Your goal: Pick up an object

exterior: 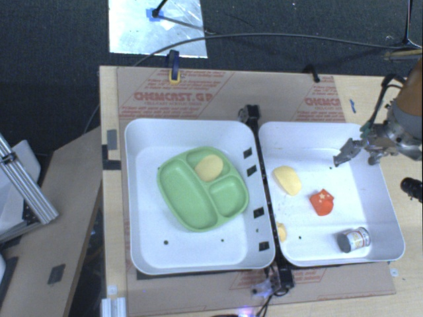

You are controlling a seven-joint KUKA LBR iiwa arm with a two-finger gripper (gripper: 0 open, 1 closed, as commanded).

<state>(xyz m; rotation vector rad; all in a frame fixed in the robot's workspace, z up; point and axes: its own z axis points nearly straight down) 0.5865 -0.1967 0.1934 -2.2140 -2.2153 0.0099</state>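
Nearest candidate: small red, blocky plastic object (322,202), lying in the middle of the shallow white right bin (390,224), with a pale yellow rounded object (287,179) to its left and a silver metal can (354,239) toward the near corner. Best approached straight down, centred, fingers straddling its narrow sides. Two-finger gripper (350,150) poised over the bin's far right part, well apart from it, apparently empty; finger spread unclear at this angle. Grey arm entering from right.
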